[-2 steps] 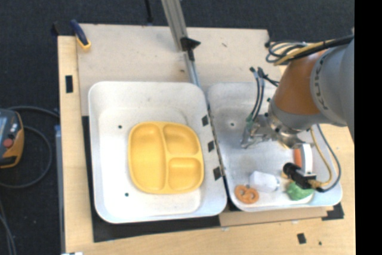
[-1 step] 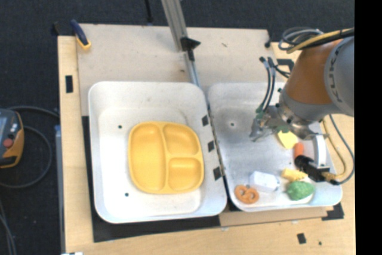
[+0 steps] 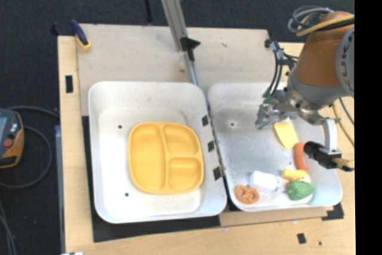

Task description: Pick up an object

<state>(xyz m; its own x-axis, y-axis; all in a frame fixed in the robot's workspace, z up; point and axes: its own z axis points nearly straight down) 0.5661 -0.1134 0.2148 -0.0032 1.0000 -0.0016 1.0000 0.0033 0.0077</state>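
Gripper hanging low over the right bin, toward its twelve o'clock rim, with nothing visible between the fingers; impossible to tell how far the jaws are standing apart. Lying just beside it, at about four o'clock, a yellow wedge like toy cheese, the nearest candidate for picking. Probably light, stiff and smooth, so likely sliding on the bin floor if nudged; best pinching across its two long flat sides near the middle. Crowding the bin's five o'clock corner: an orange carrot, a small yellow piece, a green broccoli, a white block and a pretzel. Sitting in the left bin, a yellow divided plate.
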